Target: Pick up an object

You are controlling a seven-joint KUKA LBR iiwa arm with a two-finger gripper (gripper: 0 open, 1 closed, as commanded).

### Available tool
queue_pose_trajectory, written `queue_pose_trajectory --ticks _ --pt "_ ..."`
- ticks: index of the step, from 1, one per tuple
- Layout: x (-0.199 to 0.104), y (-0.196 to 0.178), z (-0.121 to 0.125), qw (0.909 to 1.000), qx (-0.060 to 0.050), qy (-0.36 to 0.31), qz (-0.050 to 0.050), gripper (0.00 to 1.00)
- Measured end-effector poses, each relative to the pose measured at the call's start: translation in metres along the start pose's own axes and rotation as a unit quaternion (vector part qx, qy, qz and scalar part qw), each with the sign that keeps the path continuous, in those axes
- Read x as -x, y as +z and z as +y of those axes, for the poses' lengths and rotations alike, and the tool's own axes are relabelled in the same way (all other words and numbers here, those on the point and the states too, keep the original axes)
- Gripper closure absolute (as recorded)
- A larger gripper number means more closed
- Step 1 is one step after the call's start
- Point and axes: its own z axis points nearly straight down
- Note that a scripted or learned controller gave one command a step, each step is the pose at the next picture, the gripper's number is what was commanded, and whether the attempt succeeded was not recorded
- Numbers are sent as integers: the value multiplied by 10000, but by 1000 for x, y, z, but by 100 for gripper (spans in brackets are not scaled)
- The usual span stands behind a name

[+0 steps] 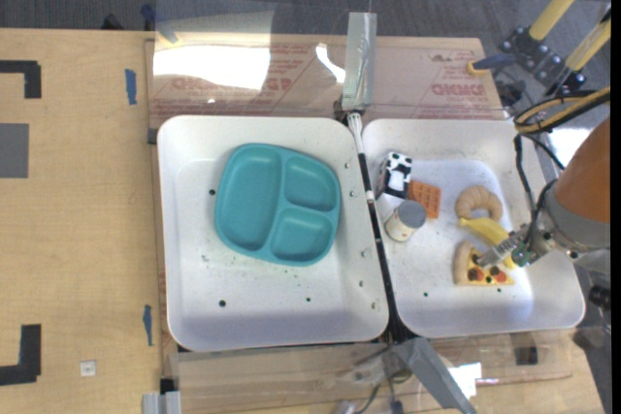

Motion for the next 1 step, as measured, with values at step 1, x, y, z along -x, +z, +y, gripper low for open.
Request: queue_pose_trajectory --ticks 1 --pt "33 0 -13 9895 14 -1445 -2 100"
